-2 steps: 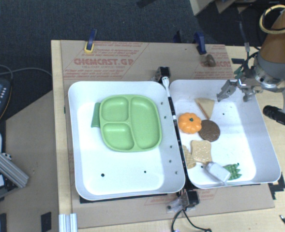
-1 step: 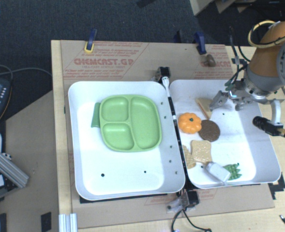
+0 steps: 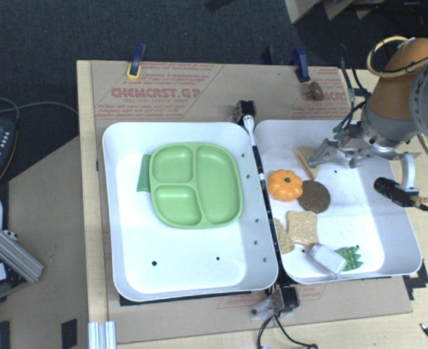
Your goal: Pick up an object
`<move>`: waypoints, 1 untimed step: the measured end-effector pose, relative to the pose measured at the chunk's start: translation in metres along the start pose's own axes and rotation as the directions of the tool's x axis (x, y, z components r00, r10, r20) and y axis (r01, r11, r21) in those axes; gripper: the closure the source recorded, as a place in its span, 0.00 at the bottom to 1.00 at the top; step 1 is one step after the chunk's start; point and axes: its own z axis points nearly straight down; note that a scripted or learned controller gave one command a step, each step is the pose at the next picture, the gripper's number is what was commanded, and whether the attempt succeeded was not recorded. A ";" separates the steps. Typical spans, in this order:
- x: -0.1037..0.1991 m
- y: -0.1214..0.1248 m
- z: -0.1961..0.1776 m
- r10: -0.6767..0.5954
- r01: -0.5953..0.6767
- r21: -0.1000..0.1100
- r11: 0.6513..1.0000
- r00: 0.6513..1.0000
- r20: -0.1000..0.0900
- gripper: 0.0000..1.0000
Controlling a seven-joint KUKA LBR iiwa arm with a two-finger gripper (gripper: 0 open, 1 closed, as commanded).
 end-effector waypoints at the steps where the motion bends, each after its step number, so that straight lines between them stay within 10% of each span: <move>1: 0.001 0.003 -0.014 -0.002 0.002 -0.010 1.000 1.000 0.002 1.00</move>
